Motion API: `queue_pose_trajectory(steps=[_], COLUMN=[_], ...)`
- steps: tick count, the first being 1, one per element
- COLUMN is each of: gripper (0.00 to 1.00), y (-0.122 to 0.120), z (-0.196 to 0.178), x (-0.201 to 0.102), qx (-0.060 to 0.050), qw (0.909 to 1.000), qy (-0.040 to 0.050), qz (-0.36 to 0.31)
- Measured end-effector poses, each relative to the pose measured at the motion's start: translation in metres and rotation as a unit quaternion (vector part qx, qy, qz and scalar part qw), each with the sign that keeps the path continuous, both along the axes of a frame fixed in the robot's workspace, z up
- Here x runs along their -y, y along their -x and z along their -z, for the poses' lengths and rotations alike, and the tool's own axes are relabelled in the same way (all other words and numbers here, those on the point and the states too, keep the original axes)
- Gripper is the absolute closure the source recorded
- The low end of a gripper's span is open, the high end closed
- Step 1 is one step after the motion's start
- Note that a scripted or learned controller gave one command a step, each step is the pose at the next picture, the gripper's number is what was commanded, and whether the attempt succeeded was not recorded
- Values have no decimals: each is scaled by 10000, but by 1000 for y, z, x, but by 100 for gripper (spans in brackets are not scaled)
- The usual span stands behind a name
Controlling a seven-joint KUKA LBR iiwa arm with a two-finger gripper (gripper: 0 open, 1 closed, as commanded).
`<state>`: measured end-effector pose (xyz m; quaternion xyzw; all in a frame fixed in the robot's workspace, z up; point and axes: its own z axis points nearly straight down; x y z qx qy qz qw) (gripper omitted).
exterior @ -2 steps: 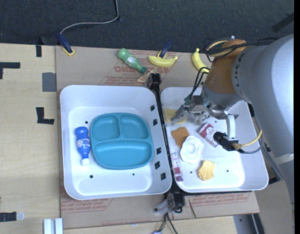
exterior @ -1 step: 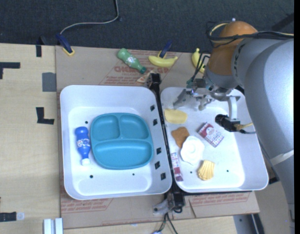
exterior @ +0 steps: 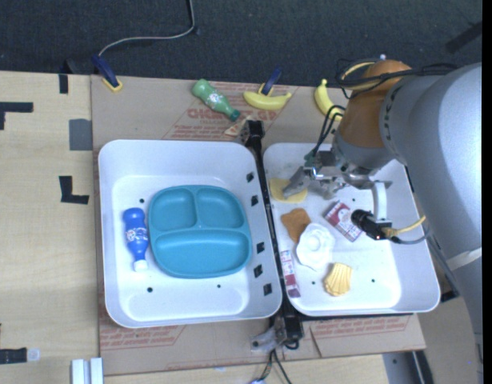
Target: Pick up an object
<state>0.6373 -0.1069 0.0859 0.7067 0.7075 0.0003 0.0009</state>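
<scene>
My gripper [exterior: 298, 186] reaches into the right bin [exterior: 406, 290] from the right, its tip low over a pale yellow piece [exterior: 276, 190] near the bin's upper left. Below it lie an orange-brown piece [exterior: 294, 221], a white cup-like object [exterior: 314, 246], a red and white packet [exterior: 342, 219] and a yellow shell-shaped item [exterior: 338, 279]. The fingers are too small and dark to read.
The left bin [exterior: 118, 294] holds a blue divided plate [exterior: 200, 230] and a small blue bottle [exterior: 134, 237]. Behind the bins on the cardboard lie a green bottle [exterior: 214, 99] and two bananas [exterior: 266, 99]. The grey arm [exterior: 446, 134] covers the right bin's far right.
</scene>
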Motion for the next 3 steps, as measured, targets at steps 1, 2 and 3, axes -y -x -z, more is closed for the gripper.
queue_pose_trajectory(steps=[1, 2, 3], gripper=[0, 0, 0], y=[-31, 22, -32], z=[-36, 0, 1], x=[17, 16, -9], qx=[-4, -2, 5], qw=[10000, 10000, 10000], qy=[2, -1, -4], qz=[-4, 2, -4])
